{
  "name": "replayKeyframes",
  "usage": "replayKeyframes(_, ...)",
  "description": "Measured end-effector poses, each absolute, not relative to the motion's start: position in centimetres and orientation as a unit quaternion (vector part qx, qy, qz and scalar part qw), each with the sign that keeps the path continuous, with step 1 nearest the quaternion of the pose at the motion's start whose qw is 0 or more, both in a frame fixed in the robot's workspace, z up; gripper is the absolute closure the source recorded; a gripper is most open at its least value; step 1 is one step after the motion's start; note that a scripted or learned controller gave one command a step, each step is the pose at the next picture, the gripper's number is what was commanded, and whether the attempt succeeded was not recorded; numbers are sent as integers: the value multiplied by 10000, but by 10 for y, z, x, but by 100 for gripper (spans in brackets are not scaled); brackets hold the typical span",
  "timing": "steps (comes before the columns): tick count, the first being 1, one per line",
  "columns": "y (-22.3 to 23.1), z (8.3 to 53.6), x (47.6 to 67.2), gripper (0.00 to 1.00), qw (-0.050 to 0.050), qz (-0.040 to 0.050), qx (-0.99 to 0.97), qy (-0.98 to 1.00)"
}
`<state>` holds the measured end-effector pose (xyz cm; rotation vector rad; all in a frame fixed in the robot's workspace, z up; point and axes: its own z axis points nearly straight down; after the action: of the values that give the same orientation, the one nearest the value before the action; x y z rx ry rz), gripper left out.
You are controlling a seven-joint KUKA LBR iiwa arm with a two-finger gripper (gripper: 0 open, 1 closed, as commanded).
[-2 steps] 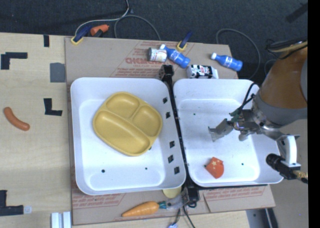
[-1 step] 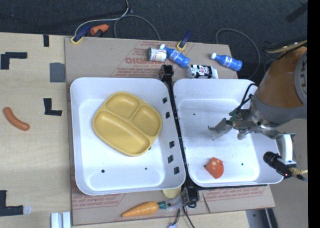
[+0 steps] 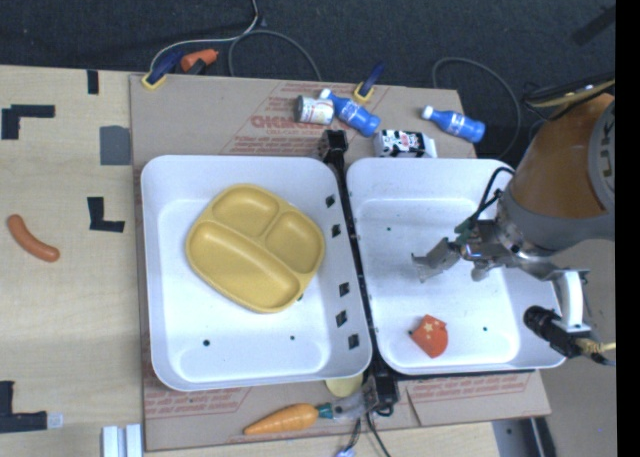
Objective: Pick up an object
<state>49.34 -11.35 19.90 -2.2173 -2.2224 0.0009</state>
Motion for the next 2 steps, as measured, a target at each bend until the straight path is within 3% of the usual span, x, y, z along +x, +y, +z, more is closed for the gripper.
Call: replayKeyframes(2, -126, 171, 500, 0, 12, 14, -7072, -7070)
